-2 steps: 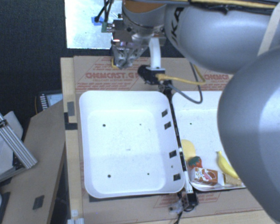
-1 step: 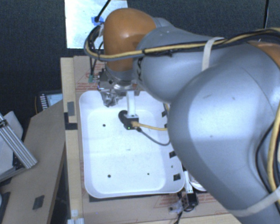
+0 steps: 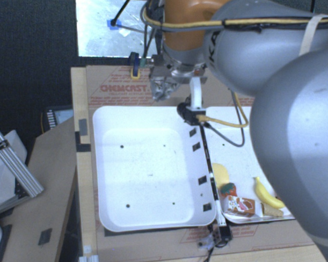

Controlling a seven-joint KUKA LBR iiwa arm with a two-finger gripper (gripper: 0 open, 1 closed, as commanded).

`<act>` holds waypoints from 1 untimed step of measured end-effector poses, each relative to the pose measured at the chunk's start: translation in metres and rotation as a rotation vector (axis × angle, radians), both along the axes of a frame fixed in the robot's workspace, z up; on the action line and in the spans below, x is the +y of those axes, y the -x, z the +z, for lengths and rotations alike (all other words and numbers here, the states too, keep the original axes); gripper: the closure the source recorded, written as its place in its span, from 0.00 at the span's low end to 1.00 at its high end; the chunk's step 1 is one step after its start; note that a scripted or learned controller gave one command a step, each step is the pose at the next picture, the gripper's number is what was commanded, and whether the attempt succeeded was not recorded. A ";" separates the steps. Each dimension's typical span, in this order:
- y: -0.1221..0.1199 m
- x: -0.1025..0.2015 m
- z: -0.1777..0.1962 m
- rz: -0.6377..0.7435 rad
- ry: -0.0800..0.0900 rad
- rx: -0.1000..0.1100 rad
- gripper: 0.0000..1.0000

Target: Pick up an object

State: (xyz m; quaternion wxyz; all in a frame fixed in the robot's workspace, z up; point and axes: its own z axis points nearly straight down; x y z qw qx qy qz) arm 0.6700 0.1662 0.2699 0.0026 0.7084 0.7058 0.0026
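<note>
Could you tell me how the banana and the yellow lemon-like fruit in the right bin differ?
The banana is long, curved and slim, and lies slantwise; the yellow fruit is rounder and stubbier. The banana lies nearer the arm, the fruit nearer the divider between the bins. Both are yellow and lie in the right bin.

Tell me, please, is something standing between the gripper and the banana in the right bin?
The gripper hangs beyond the far rim of the left bin. The banana lies in the right bin, near corner. The divider and the arm's own body lie between.
</note>
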 end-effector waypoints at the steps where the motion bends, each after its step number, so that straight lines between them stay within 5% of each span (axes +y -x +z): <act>1: 0.002 0.072 -0.024 0.013 -0.002 0.006 1.00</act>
